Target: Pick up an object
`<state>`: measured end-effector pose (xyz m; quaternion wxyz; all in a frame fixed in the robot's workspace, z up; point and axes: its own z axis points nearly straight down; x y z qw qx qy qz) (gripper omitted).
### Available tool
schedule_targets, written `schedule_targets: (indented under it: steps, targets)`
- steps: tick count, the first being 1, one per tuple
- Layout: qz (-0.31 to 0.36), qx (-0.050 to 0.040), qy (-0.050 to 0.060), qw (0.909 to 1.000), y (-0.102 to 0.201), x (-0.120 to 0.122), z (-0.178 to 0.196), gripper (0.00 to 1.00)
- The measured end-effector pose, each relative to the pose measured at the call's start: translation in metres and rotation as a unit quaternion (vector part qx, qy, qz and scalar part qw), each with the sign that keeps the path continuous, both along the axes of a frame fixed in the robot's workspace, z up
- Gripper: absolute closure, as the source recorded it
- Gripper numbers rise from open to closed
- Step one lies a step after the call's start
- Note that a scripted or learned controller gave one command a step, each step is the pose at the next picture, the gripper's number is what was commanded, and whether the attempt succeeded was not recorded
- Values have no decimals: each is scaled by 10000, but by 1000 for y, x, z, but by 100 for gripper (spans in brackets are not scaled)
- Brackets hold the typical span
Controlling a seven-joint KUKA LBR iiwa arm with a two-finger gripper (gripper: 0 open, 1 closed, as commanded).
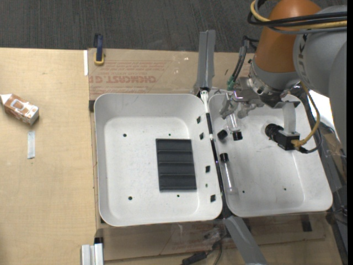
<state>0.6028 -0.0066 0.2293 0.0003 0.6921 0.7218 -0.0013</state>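
White left bin (pixel 110 120), black slab (pixel 176 164) — upright lengthwise

Pale plywood bench (pixel 49 203) bearing two shallow white plastic bins (pixel 105 148) side by side, a small orange-and-white carton (pixel 21 109) and a short white strip (pixel 31 146).

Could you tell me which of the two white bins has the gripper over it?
The right bin: the gripper hangs over its upper-left corner, while the left bin holds a black ridged block.
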Motion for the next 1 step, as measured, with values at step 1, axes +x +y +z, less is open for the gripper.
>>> schedule_targets:
  steps: [1]
  targets:
    - [68, -4, 3, 10000, 4, 40, -10, 100]
